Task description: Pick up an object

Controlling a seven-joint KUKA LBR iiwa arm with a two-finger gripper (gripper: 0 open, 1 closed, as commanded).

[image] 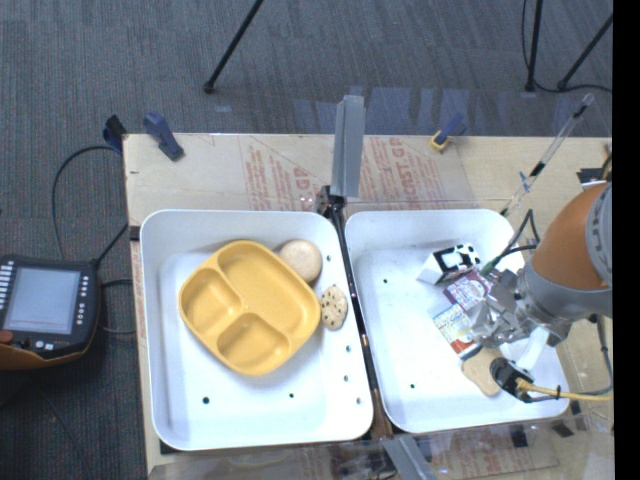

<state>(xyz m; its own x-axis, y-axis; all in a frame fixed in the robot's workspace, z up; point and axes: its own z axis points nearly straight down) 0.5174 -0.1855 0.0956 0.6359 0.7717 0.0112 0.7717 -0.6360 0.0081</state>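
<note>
Small packets (462,298) heaped in right bin (400,388), just beside gripper (490,323), finger state impossible to tell, yellow divided plate (250,308) in left bin (170,408).

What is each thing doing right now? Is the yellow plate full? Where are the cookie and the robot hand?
Yellow divided plate: right way up in the left bin, its three sections bare.
Round bun: lying against the plate's far rim.
Cookie: lying flat beside the plate's right edge.
Small packets: piled loosely in the right bin.
Gripper: down in the right bin at the packets; whether it holds one is unclear.
</note>
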